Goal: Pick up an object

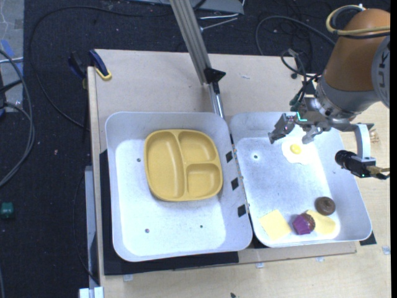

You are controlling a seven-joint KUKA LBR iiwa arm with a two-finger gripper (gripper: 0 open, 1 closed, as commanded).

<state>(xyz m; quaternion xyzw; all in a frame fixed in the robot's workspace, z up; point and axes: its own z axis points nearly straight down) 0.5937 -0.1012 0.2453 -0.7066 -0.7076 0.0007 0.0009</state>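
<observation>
Four small items sit in the right bin (pixel 347 185). Nearest the camera lie a yellow square (pixel 274 223), a purple piece (pixel 303 223) and a brown round piece (pixel 324 205). Farther back, a fried egg toy (pixel 298 150) lies just under the gripper (pixel 295 130), whose fingers are spread and empty. Likely best: centre over the egg, descend straight, then close. The left bin (pixel 124 166) holds a yellow divided tray (pixel 183 164).
</observation>
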